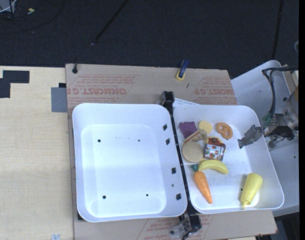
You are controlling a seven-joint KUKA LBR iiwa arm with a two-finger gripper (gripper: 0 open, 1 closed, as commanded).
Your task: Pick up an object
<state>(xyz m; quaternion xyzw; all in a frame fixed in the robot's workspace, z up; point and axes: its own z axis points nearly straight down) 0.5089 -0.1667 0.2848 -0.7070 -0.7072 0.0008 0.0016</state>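
The dark two-finger gripper [253, 134] hangs over the right rim of the right-hand shallow white plastic bin [265, 181], most of the arm cut off at the frame's edge. Whether it is spread or closed cannot be told, and nothing shows in its grasp. Toys cluster in that bin: an orange plastic carrot [203, 186], a yellow banana [214, 166], a pale yellow squeeze bottle [250, 188] and a brown pretzel [223, 130]. A purple piece [187, 128] lies partly hidden by its neighbours.

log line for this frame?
phase: approach | gripper: over right bin right edge, nothing held | carrot, banana, pretzel: in right bin
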